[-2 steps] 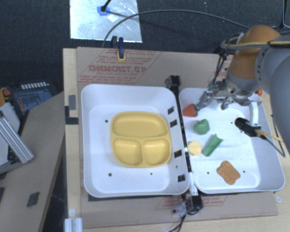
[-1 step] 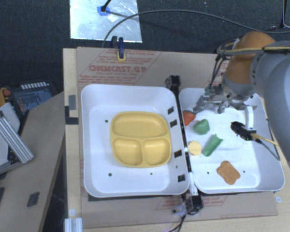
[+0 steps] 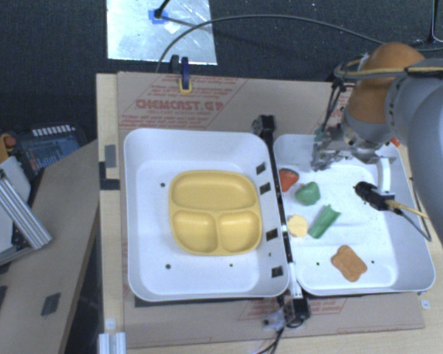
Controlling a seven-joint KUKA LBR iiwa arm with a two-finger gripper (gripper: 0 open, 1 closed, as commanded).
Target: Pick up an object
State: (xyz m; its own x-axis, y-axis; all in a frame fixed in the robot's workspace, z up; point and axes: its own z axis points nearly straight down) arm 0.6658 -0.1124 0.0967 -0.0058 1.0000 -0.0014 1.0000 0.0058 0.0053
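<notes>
Nothing lifted yet; gripper hovers at right bin's far edge, grip state indiscernible; green pepper untouched.

Yellow tray — white bins; red, green and tan pieces.

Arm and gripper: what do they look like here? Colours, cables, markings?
The arm is bulky, smooth and grey, with a rounded orange band above the wrist. Thin dark cables run along the wrist. The gripper is small, metallic grey, with a bit of green near its base. No readable markings.
</notes>
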